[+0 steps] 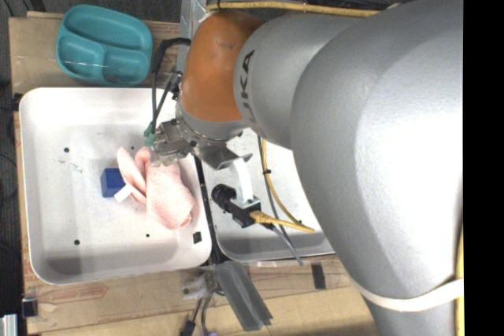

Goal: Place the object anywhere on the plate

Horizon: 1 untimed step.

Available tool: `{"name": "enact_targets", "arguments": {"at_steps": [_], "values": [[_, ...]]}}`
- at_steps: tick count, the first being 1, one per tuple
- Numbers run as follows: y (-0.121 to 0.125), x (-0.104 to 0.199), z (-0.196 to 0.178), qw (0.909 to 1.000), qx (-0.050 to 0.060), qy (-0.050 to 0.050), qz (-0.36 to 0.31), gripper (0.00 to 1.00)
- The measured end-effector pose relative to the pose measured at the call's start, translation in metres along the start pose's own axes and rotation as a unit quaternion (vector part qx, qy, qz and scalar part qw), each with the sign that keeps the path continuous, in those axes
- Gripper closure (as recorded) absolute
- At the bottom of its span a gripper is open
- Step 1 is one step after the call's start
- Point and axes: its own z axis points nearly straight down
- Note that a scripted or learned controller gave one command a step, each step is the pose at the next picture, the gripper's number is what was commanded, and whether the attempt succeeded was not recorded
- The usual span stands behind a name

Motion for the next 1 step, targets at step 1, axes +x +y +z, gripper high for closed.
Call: {"name": "enact_targets", "arguments": {"at_steps": [1], "values": [[-0.0361, 0.0663, 0.0701, 0.9968, 0.001, 0.000, 0.080, 1.00]]}}
